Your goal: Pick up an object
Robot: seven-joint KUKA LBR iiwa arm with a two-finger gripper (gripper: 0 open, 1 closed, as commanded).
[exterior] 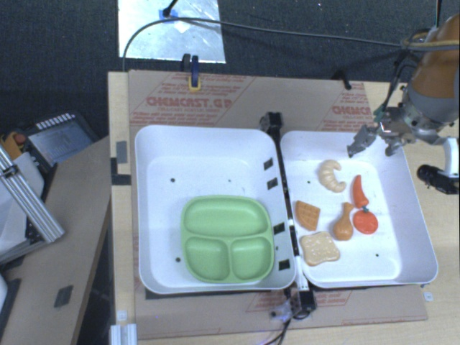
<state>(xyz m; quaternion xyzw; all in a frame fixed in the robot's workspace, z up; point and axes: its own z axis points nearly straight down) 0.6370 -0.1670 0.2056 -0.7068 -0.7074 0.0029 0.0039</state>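
White plastic makes up both shallow bins, set side by side at the middle of the frame on a brown sheet that covers the bench (93,192). The left bin (158,157) holds one thing: a green divided plate (227,237) with three compartments, lying flat in the bin's lower half, probably there as a place to sort food into.

The right bin (402,214) holds the pickable things, six toy foods gathered in its left and centre, lying apart or barely touching, so each can likely be taken singly:
- one pale croissant (331,175), uppermost
- one red chilli (358,191) just right of it
- one red tomato (366,222) below the chilli, touching or nearly so
- one orange drumstick (344,223) just left of the tomato
- one square cracker (307,214) near the divide between the bins
- one slice of toast (320,248), lowest

The gripper (375,142) hangs over the upper right corner of the right bin, above and right of the croissant, carried by the arm (435,77) entering from the upper right of the frame. Its jaws stand apart with nothing between them. Judging by that position, the croissant or the chilli is the nearest candidate, and no descent onto either has begun.
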